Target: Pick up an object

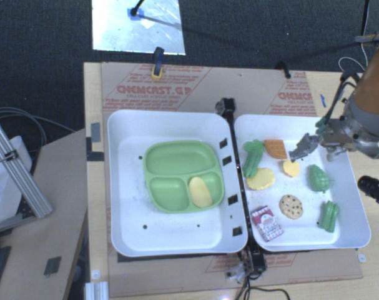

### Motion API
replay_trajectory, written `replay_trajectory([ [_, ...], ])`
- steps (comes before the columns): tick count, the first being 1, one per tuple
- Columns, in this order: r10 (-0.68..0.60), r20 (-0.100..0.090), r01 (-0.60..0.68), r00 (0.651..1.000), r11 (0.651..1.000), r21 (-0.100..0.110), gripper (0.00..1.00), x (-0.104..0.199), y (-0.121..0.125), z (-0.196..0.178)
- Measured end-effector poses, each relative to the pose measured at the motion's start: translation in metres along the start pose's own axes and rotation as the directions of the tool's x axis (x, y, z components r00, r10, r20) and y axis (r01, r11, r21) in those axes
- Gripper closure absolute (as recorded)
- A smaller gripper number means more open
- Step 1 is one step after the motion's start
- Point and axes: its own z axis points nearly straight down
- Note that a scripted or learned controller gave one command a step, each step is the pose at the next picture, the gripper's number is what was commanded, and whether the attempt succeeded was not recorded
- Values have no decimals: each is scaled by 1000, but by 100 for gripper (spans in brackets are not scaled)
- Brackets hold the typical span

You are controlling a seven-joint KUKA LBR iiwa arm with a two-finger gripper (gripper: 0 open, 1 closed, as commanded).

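Observation:
My gripper (318, 151) hangs over the back of the right bin (358, 230), open, with nothing between its fingers. Its left finger (303, 147) sits just above a small yellow heart-shaped piece (291, 168). Also in this bin are an orange slice (275, 149), a long green vegetable (251, 157), a lumpy yellow piece (261, 179), a cookie (291, 206), a red-and-white packet (266, 222) and two green pieces (318, 178) (328, 216).
The left bin (123, 224) holds a green divided plate (177, 161) with a yellow item (201, 191) in its right compartment. A black-clipped divider (234, 180) separates the bins. A metal frame (14, 174) stands at the far left.

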Motion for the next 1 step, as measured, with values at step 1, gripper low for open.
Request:
replay_trajectory([
  [1,3,1,-3,1000,1000,3,0,-32,53,83],
])
